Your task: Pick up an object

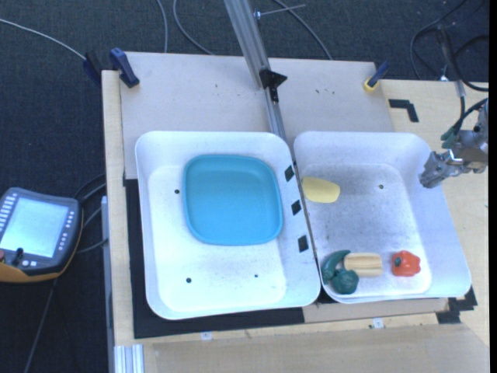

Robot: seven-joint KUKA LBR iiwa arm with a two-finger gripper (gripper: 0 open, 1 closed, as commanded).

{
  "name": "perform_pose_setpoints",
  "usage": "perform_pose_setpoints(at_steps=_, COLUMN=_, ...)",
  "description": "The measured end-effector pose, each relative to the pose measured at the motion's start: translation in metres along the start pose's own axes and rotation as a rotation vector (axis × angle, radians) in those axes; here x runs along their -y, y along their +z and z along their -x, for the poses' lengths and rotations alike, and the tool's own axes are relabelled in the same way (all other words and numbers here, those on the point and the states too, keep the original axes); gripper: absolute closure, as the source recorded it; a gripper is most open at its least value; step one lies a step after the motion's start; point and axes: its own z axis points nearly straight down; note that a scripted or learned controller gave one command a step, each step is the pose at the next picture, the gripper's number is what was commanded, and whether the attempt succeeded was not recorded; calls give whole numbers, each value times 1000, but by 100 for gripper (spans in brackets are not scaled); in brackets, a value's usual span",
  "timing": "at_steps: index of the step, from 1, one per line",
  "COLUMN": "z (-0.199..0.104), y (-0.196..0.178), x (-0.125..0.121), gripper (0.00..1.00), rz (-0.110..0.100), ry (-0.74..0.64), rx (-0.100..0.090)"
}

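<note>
The right bin [365,216] holds a yellow lemon-like piece [321,190] near its left wall. Along its front edge lie a green toy vegetable [339,272], a tan block [363,264] and a small red toy pepper [404,263], close together. A blue square plate [233,199] lies in the left bin [167,278]. My gripper [433,173] hangs over the right bin's right rim, well apart from all the objects, with nothing seen in it.
A slanted metal pole [247,29] comes down to the back edge between the bins. A teach pendant [35,231] lies on the floor at the left. Blue [124,67] and yellow [376,76] clamps hold the board's back corners.
</note>
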Motion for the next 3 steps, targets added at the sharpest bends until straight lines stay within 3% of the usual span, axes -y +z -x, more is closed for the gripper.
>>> perform_pose_setpoints(at_steps=3, z=-151, y=6, x=-69, gripper=100, rz=-4, ry=-5, rx=-2)
